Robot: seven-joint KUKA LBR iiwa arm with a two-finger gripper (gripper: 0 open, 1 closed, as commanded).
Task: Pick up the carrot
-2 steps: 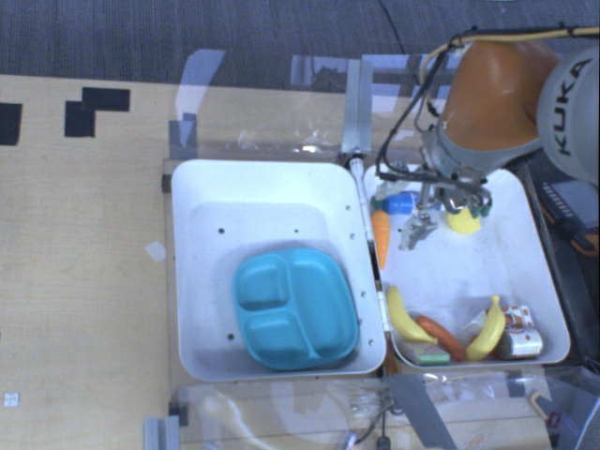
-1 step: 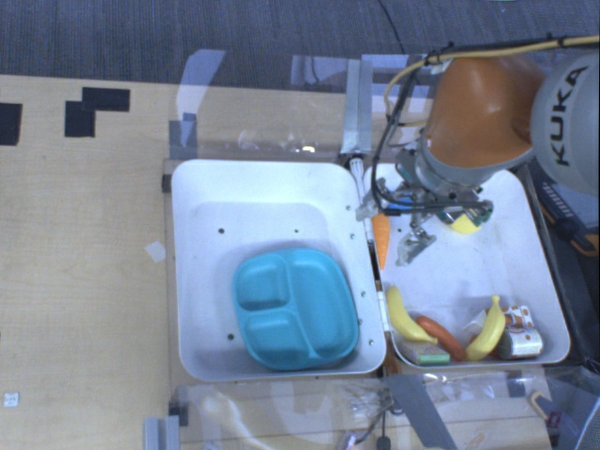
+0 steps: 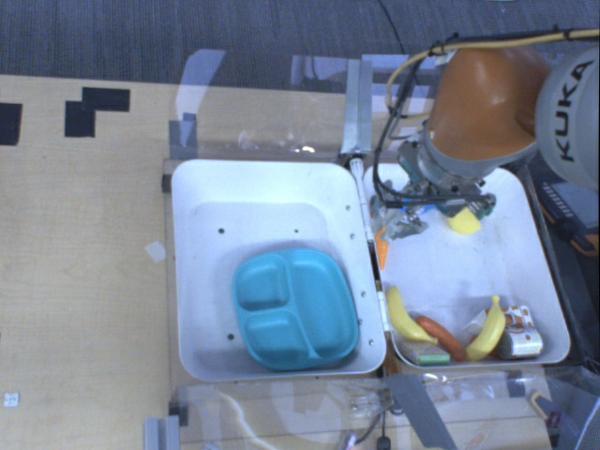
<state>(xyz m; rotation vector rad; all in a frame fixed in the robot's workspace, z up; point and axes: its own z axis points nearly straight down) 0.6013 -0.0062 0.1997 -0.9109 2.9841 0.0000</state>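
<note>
The carrot (image 3: 381, 250) shows as a small orange sliver against the left wall of the right bin (image 3: 544, 251), mostly hidden under the gripper. My gripper (image 3: 397, 219) hangs low right above it, below the arm's orange band, at the bin's upper left. Whether the carrot is in its grasp is hidden by the wrist.
A yellow lump (image 3: 464, 220) lies just right of the gripper. Along the right bin's front edge lie two bananas (image 3: 405, 316) (image 3: 486, 330), a red-orange sausage-like piece (image 3: 441, 336), a green piece (image 3: 431, 356) and a small packet (image 3: 521, 337). The left bin (image 3: 206, 195) holds a blue divided plate (image 3: 246, 284).
</note>
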